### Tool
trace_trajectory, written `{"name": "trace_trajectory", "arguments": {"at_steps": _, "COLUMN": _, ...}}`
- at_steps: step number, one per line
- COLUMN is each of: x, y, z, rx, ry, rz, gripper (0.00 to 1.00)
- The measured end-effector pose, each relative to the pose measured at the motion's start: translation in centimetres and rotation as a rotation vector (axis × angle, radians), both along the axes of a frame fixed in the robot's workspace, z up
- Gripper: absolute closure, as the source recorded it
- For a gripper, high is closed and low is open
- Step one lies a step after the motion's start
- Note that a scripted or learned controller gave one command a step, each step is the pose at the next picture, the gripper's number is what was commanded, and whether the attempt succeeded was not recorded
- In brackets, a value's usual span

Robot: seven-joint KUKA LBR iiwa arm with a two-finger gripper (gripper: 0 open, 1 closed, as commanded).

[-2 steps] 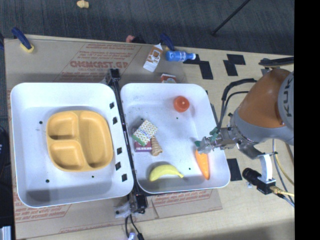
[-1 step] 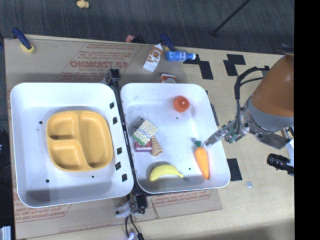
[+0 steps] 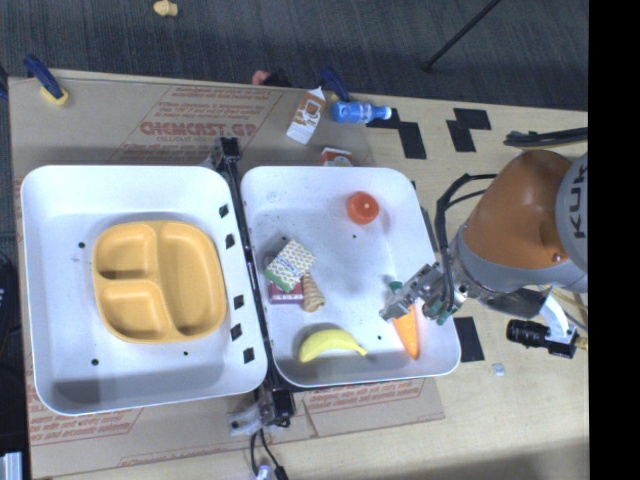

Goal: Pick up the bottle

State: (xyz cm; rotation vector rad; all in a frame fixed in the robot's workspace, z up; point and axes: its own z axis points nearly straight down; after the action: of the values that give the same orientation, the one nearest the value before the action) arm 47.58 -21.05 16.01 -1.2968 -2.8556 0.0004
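Observation:
A small blue bottle [image 3: 357,113] lies on its side on the bench, beyond the far rim of the right bin [image 3: 330,180]. My gripper [image 3: 410,300] is low at that bin's near right corner, far from the bottle. It sits right over the top end of an orange carrot [image 3: 408,334]. Nothing can be seen held in it. The grey arm with its orange band [image 3: 520,218] reaches in from the right.
The right bin also holds a round red-orange thing [image 3: 362,206], a patterned snack packet [image 3: 289,265], a cone [image 3: 313,293] and a banana [image 3: 330,344]. A yellow divided plate [image 3: 158,278] lies in the left bin [image 3: 50,198]. A small carton [image 3: 306,116] lies next to the bottle.

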Motion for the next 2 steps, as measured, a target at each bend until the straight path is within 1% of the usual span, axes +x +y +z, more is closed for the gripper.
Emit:
{"name": "trace_trajectory", "arguments": {"at_steps": 1, "x": 0.3, "y": -0.1, "z": 8.3, "rx": -0.003, "ry": -0.007, "rz": 0.546, "gripper": 1.00}}
{"name": "trace_trajectory", "arguments": {"at_steps": 2, "x": 0.1, "y": -0.1, "z": 14.5, "rx": -0.002, "ry": -0.006, "rz": 0.633, "gripper": 1.00}}
